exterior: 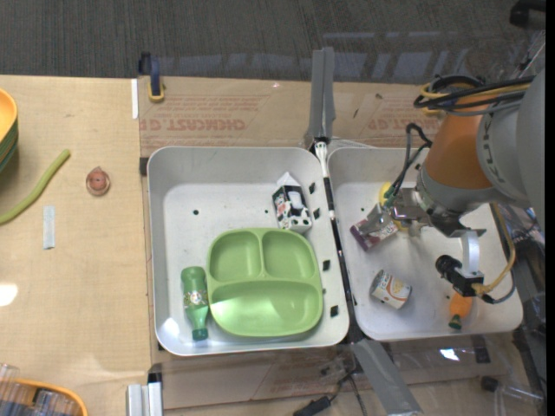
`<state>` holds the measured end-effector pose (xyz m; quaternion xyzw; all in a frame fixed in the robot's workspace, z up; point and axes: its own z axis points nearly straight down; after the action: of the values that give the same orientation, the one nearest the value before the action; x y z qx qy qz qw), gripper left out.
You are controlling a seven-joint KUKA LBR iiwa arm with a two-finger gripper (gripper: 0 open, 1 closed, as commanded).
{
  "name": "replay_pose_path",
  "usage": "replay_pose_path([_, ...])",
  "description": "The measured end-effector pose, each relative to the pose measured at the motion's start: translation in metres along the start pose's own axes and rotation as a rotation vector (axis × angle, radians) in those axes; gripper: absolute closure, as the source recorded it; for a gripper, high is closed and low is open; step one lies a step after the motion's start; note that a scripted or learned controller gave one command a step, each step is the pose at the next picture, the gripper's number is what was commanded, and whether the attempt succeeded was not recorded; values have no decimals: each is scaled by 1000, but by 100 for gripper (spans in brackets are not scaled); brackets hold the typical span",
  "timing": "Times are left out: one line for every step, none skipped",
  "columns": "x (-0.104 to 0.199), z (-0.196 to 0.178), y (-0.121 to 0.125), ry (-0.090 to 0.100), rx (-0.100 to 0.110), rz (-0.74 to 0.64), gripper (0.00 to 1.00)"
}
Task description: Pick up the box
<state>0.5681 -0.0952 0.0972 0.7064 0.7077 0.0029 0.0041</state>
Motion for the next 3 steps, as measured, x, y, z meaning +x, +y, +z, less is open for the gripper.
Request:
replay_pose_path([0,0,30,-1,0,-2,0])
replay_pose_path([2,0,64,-2,-1,6,0])
replay_pose_path([-6,1,92,0,6,210,0])
